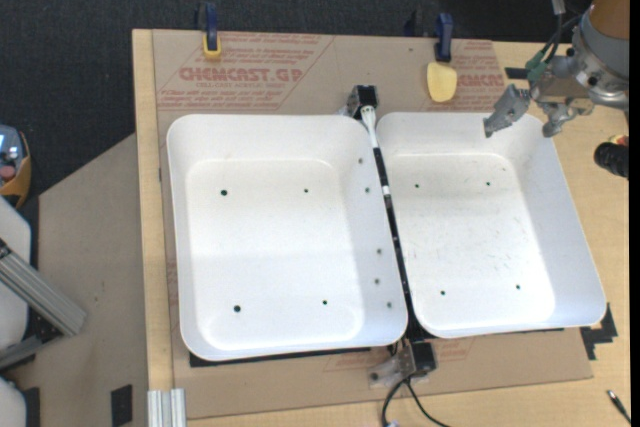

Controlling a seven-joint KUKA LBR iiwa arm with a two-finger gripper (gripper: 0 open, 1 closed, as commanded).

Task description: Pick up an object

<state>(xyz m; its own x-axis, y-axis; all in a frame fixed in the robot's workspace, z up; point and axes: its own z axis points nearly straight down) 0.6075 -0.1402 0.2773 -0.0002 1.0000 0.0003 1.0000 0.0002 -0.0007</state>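
Gripper (530, 112) is hovering over the far right corner of the right bin (560, 215), fingers spread apart, nothing showing between them. Hand is released.

Candidate object: one small yellow piece (441, 81), lying on the cardboard sheet (300, 65) outside the bins, off to the gripper's left and slightly farther from the camera, just beyond the bin rim. It is sitting just below the blue clamp (443, 35).

Handling judgement: piece is looking rounded, small, probably light, possibly soft like foam or rubber; surface detail too small to tell. Best hold is likely across its narrower width, fingers closing on the two long sides. Lying flat, so fingers will be needing to reach close to the cardboard.

Counts: yellow pieces, one. White bins, two; the left bin (200, 215) is lying well beyond the object from the gripper. Blue clamps, two; the second clamp (209, 23) is standing well left.
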